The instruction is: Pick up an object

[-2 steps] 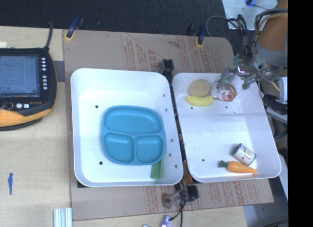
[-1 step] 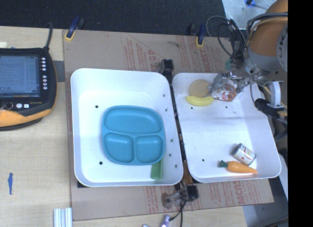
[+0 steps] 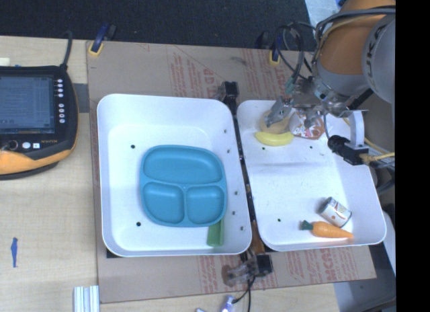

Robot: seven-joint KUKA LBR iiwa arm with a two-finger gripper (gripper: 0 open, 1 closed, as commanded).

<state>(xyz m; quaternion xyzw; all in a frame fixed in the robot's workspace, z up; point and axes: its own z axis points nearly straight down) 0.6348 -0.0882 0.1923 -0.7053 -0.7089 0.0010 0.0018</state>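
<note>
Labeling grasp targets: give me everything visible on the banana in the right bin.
The banana is small, yellow and smooth, likely a plastic toy. It lies flat, long axis roughly left-right, curved ends turned slightly up, on the floor of the right bin near its far-left corner. The claw hangs just above and behind it; contact cannot be told. Nothing else touches it.

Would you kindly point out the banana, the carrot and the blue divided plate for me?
banana (image 3: pixel 274 138): camera view, middle of its yellow body.
carrot (image 3: pixel 329 231): camera view, middle of the orange root.
blue divided plate (image 3: pixel 181 165): camera view, floor of its large upper compartment.
</note>
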